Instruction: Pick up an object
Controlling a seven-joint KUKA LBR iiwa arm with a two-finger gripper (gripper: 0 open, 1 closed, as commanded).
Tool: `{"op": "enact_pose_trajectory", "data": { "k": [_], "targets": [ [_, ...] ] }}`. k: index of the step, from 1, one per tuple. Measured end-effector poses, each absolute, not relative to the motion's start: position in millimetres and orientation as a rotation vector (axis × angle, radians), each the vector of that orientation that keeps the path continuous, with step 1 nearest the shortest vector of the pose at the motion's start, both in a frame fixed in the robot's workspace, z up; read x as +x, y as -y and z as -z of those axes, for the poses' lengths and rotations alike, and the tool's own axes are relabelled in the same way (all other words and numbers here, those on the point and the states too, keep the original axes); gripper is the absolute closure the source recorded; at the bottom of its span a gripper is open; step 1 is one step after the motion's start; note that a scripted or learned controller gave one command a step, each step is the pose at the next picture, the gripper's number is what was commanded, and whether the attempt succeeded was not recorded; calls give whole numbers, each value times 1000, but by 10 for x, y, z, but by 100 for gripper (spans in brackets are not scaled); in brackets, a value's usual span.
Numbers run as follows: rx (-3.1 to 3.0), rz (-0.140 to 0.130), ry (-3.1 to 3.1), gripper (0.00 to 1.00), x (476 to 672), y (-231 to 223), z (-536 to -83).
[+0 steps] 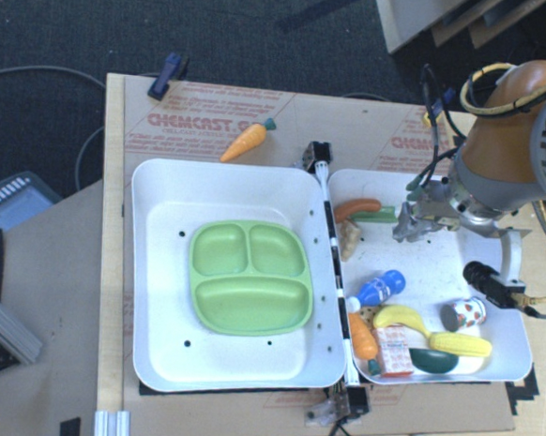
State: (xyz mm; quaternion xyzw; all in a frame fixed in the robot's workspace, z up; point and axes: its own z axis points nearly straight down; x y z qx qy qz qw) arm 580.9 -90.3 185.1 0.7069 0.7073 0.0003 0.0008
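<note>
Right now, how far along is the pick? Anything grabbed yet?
Done: the gripper is over the right bin, at its far end near the orange hot dog. In hand: nothing I can see between the fingers. Left: the grab and lift. The blue bottle, banana and other toys lie in the right bin; the green plate sits in the left bin.

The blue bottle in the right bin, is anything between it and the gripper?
Nothing visible. The gripper hangs over the right bin's back part, and bare white floor lies between it and the blue bottle.
</note>
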Motion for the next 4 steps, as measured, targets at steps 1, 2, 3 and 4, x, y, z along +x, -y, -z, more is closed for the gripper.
{"op": "enact_pose_trajectory", "data": {
  "k": [1,2,3,4],
  "targets": [
    [2219,-2,-2222,100,6069,526,-2125],
    [2219,-1,-2222,0,6067,529,-2122],
    [2221,2,-2219,0,6659,1331,-1434],
    [2221,1,-2225,0,6664,913,-1280]
  ]
}}
